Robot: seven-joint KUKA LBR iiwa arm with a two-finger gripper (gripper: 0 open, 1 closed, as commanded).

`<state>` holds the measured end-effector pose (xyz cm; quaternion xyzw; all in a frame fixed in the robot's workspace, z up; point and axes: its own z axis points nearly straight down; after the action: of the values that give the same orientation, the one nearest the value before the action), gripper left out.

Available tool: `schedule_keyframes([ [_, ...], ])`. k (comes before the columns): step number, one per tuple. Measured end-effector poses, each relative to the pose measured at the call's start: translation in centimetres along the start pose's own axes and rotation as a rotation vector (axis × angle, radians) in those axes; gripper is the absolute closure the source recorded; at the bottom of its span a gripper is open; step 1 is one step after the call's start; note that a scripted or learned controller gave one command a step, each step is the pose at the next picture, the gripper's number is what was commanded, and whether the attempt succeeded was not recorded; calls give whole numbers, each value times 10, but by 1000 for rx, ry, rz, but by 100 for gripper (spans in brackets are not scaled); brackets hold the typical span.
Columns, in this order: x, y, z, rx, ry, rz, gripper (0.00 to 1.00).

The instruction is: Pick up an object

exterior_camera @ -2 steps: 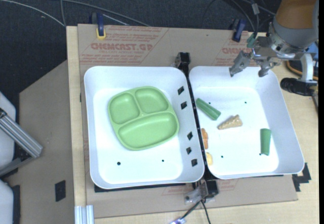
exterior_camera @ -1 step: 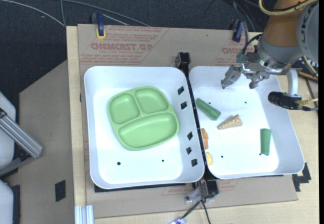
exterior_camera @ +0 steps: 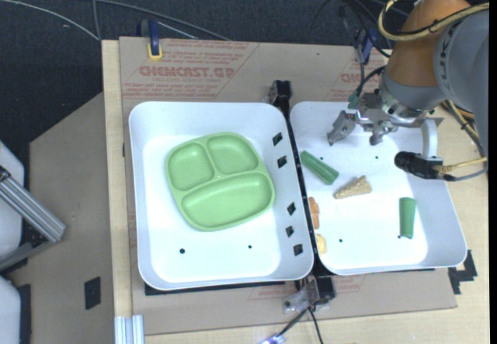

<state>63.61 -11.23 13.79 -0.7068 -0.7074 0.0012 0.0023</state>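
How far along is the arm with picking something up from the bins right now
Nothing looks picked up yet. The gripper is over the back of the right bin, with nothing visibly between its fingers. The green cylinder, the tan wedge and the second green piece all lie on the bin floor. The green divided plate sits in the left bin. Grasping and lifting are left.

bins [exterior_camera: 147, 179]: glossy white plastic | tray [exterior_camera: 220, 179]: matt green plastic | bench [exterior_camera: 233, 63]: cardboard

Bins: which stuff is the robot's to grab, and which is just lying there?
For the job: end effector; green cylinder; tan wedge; second green cylinder; orange pieces.
Just lying about: green divided plate; cables; blue clamp.
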Motion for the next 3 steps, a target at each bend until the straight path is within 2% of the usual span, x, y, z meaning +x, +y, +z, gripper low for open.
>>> schedule_keyframes([
  [1, 1, -1, 53, 2, 0, 0, 0],
  [2, 1, 1, 38, -5, 0, 1, 100],
  [3, -6, 10, -20, -11, -3, 0, 100],
])
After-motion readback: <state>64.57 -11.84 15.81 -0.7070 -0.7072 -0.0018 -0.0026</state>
